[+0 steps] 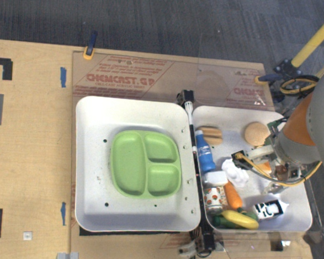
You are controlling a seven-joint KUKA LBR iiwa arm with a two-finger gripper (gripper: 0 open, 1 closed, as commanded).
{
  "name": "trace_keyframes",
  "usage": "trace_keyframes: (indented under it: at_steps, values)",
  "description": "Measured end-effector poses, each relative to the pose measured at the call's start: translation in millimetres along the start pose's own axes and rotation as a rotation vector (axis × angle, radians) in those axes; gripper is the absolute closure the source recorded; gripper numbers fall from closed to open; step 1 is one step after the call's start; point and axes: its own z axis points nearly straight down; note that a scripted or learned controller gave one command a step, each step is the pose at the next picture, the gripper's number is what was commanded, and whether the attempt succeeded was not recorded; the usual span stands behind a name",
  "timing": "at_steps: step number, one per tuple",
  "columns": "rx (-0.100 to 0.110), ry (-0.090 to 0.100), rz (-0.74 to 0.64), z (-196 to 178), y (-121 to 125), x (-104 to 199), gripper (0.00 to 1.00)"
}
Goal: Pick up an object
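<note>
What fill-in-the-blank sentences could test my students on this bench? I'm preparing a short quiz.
1. The green plate lies in the ____ bin.
2. The blue bottle lies against the right bin's ____ wall.
3. The carrot's colour is ____.
4. The banana lies near the bin's ____ edge.

Missing words: left; left; orange; front

Green tray [146, 164] in left bin [88, 149]

left bin [87, 165]: divided tray [146, 164] held at centre | right bin [302, 216]: bottle [204, 152] laid along left wall, carrot [233, 196] right of cup [215, 197], banana [237, 218] at front | arm [308, 128] placed over right bin
</note>
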Motion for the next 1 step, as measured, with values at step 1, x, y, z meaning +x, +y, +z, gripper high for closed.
trace_keyframes:
  at_steps: [1]
  values:
    - [-0.003, 0.003, -0.176, -0.5, -14.7, -17.6, 0.00]
